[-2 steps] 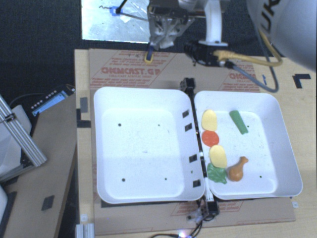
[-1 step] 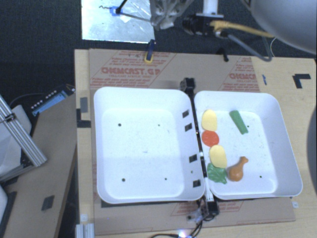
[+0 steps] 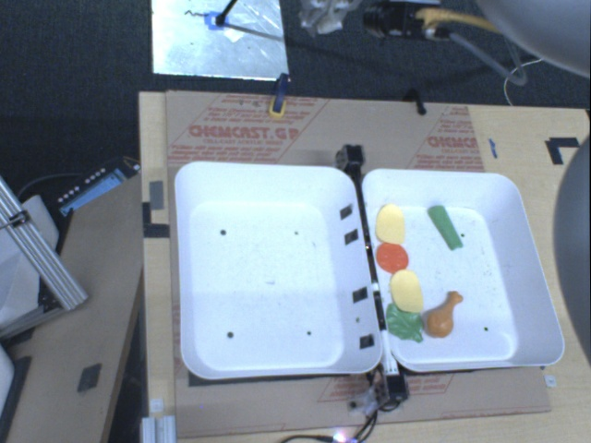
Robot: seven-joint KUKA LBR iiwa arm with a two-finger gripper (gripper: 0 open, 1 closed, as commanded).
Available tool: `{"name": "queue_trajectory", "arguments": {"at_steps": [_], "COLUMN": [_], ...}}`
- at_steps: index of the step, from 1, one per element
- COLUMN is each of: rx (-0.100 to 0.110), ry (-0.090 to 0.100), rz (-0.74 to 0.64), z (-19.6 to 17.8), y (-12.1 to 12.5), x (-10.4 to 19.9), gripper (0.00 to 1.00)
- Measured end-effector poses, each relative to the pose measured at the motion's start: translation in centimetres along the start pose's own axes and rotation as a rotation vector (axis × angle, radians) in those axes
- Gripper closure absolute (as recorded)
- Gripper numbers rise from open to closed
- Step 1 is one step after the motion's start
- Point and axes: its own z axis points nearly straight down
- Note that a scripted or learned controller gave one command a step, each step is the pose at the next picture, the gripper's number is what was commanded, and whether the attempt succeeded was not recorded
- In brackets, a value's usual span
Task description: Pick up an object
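Several toy foods lie in the right bin [image 3: 517,247]. Along its left wall, from far to near, are a yellow piece [image 3: 391,221], a red-orange round piece [image 3: 392,257], another yellow piece [image 3: 406,291] and a green leafy piece [image 3: 403,323]. An orange drumstick [image 3: 442,314] touches the leafy piece on its right. A green stick [image 3: 445,226] lies apart near the bin's far side. My gripper [image 3: 325,7] is blurred at the top of the view, well beyond the bins and far from every object.
The left bin [image 3: 199,247] sits beside the right one, joined by a black hinge strip [image 3: 362,247]. Both rest on a cardboard sheet [image 3: 249,127]. A shiny metal plate [image 3: 217,26] lies on the floor beyond. The grey arm [image 3: 540,12] crosses the top right.
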Motion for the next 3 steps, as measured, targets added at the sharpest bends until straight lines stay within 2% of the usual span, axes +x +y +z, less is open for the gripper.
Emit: {"name": "queue_trajectory", "arguments": {"at_steps": [2,3], "rx": [0.001,0.001], "ry": [0.001,0.004], "rz": [-0.005,-0.009], "z": [0.0,-0.2], "y": [-0.1,-8.9], "x": [2.9,4.0], "gripper": [1.0,1.0]}}
